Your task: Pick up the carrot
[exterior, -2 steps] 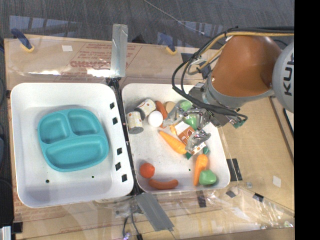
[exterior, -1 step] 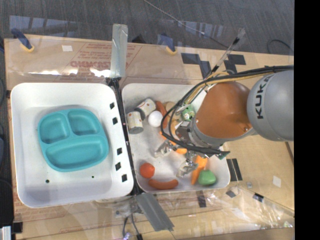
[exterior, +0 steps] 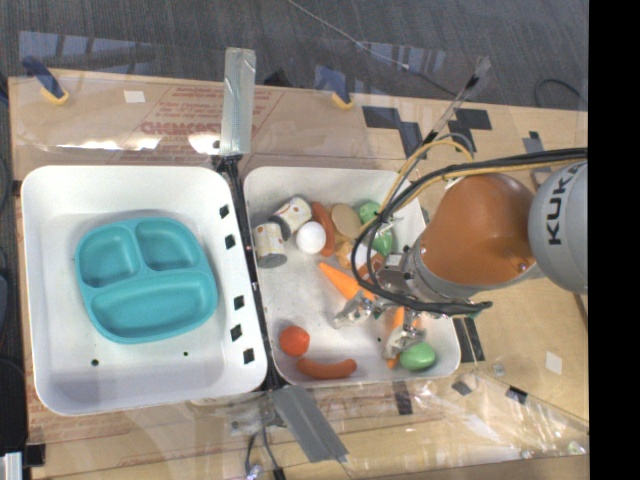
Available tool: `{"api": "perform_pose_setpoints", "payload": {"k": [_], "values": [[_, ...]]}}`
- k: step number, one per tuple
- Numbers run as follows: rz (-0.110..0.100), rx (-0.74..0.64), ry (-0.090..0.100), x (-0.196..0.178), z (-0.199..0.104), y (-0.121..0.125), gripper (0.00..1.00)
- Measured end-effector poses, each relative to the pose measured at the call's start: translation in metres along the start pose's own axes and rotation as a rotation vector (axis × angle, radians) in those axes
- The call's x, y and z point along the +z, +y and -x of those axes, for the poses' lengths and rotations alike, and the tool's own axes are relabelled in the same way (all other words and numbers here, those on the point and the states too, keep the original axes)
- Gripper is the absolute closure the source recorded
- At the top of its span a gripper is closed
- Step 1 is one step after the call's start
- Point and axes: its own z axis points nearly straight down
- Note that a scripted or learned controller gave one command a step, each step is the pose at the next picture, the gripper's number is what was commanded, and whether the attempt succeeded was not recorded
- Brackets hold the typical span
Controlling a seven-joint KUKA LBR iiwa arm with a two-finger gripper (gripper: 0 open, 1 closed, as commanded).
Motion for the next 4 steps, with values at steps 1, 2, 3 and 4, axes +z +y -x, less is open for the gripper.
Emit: {"api": "perform_pose_setpoints", "payload": {"k": [1,2,3,4], "values": [[-0.001,-0.059,-0.003,0.0,-0.002,-0.001,0.0],[-0.004,-0.065,-0.006,-0.01,0.001,-0.001,1.0],[-0.005,-0.054,-0.001,-0.1,0.047,0.054,1.0],[-0.006,-0.316,0.001,-0.24,0.041,-0.005,1.0]]}}
